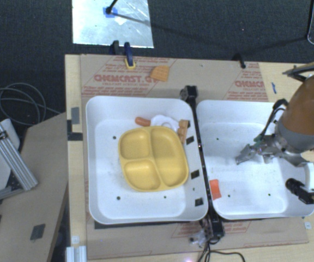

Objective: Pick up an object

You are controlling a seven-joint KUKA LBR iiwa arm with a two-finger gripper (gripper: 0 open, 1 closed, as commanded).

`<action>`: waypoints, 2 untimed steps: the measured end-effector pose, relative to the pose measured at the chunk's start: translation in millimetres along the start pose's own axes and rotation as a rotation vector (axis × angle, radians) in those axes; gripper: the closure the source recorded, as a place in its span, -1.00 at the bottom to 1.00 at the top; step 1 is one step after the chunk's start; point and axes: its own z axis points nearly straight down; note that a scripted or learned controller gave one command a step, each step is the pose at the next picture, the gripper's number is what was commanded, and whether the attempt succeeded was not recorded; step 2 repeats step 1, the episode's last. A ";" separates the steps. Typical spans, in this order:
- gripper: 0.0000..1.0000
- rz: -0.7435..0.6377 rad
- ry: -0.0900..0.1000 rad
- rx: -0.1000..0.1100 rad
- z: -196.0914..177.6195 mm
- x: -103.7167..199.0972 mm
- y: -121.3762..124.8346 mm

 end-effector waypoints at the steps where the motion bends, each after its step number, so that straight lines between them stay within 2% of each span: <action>1: -1.00 0.007 -0.003 -0.002 -5.6 -3.9 -1.7; 2: -1.00 0.007 -0.003 -0.002 -5.6 -3.9 -1.7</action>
